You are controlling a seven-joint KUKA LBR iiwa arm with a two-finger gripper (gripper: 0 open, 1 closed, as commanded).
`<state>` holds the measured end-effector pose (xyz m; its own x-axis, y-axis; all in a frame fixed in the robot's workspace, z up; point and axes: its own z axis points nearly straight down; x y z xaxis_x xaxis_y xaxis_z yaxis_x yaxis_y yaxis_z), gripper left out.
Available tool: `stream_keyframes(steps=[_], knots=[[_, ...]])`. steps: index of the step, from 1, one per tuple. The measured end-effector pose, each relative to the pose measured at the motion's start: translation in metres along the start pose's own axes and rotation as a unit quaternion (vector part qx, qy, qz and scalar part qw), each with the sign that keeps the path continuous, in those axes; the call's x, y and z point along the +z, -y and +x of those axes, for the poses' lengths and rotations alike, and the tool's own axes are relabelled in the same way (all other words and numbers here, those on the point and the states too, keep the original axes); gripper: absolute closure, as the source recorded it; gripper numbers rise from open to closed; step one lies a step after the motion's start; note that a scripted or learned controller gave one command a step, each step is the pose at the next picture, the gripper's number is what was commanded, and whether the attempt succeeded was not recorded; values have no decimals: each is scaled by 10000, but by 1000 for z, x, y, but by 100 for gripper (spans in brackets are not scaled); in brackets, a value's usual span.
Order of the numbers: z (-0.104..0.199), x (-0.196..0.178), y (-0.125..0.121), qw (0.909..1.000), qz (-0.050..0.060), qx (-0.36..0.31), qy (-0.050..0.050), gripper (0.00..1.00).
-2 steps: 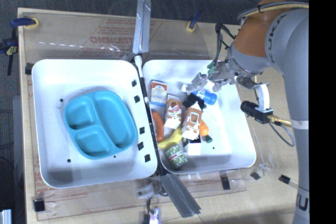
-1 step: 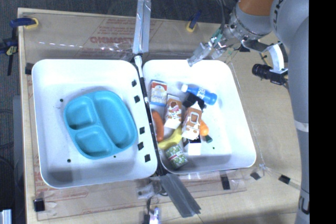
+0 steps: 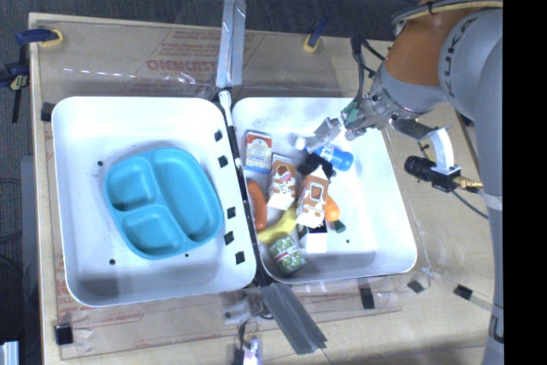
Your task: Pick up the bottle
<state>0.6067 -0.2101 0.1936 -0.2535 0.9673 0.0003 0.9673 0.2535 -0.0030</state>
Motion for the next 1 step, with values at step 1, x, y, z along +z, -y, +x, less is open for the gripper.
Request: stream_keyframes(steps=[1], knots=[[2,5,7,10000,5,68,-6,0]])
